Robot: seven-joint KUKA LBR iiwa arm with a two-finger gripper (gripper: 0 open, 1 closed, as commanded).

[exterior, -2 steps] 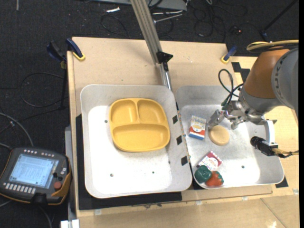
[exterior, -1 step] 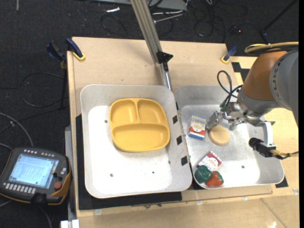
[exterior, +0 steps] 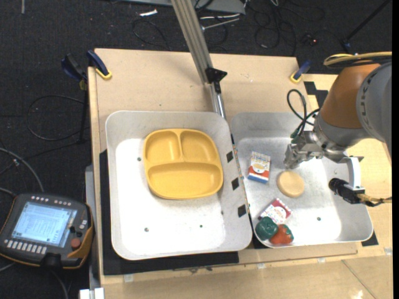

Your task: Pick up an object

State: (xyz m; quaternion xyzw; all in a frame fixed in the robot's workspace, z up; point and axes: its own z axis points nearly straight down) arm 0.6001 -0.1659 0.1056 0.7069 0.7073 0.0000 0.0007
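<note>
Tool (exterior: pixel 295 156) low in right bin (exterior: pixel 349 232), just above-right of tan disc (exterior: pixel 290 184), lining up for grab; finger gap unreadable, nothing visibly held

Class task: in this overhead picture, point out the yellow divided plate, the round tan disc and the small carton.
yellow divided plate (exterior: pixel 183 180): camera view, on its large lower compartment.
round tan disc (exterior: pixel 290 184): camera view, on the middle of its top face.
small carton (exterior: pixel 259 167): camera view, on its printed front.
</note>
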